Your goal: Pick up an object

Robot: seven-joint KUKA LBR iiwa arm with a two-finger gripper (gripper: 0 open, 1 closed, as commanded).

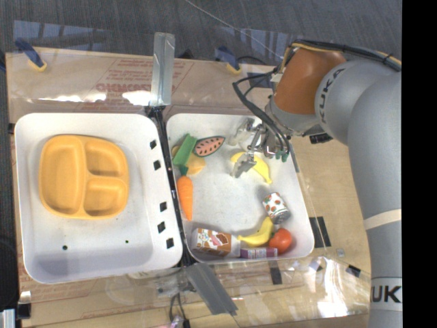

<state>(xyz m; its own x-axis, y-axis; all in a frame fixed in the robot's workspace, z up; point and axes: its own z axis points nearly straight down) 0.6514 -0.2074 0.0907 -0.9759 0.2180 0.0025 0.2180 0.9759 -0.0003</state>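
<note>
Your hand (247, 161) sits low over the yellow banana (259, 170), finger spread unclear; it may slip off the curved peel.

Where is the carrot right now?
The carrot lies in the right bin, against its left wall, just below the green piece and above the small carton.

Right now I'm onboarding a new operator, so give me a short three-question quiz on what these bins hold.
1. True or false: the yellow divided plate lies in the left bin.
2. Which lies nearest the gripper? A carrot B banana piece C tomato
3. Fill in: the watermelon slice lies in the ___ bin.

Key: 1 true; 2 B; 3 right.
</note>
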